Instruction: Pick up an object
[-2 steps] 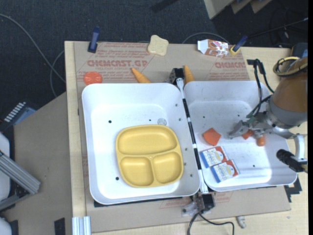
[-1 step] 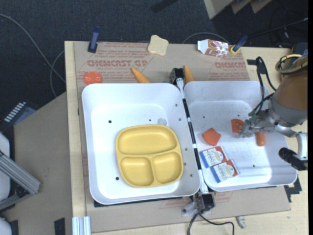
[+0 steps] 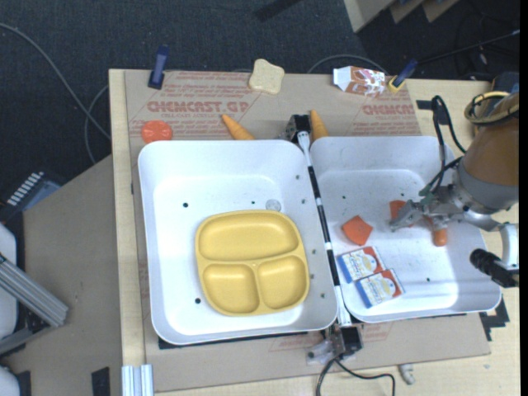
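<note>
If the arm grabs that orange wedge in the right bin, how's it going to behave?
The orange wedge looks like a small toy block, so it's probably light and stiff. Its slanted faces might let it squirt out of a pinch. It lies flat on the right bin floor, so it should slide when nudged, not roll.

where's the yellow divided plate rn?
The yellow three-compartment plastic plate lies flat in the left white bin, toward its front middle, across the divider from the orange wedge-shaped block in the right white bin.
</note>
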